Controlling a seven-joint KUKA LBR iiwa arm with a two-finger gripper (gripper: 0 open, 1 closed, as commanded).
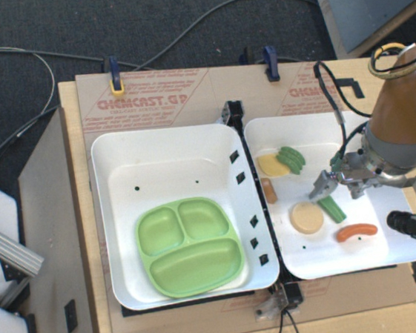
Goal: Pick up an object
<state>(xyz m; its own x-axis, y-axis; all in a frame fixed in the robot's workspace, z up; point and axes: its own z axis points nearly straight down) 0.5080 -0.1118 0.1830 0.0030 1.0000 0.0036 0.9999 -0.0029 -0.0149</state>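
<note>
My gripper (337, 189) hangs over the middle of the right bin (397, 252), its two grey fingers spread apart and open. A small green stick-shaped piece (333, 209) lies just below the fingertips, not held. A round beige disc (307, 218) rests to the left of it. A red-orange sausage (357, 232) lies toward the bin's front. Farther back sit a yellow piece (270, 165) and a bumpy green pod (292, 158). A small brown piece (269, 190) lies by the divider.
A green divided plate (191, 244) lies in the left bin (116, 210). The arm's orange band (402, 102) and grey wrist cover the right bin's right side. Cables run across the far floor. Clamps (115, 75) hold the cardboard base.
</note>
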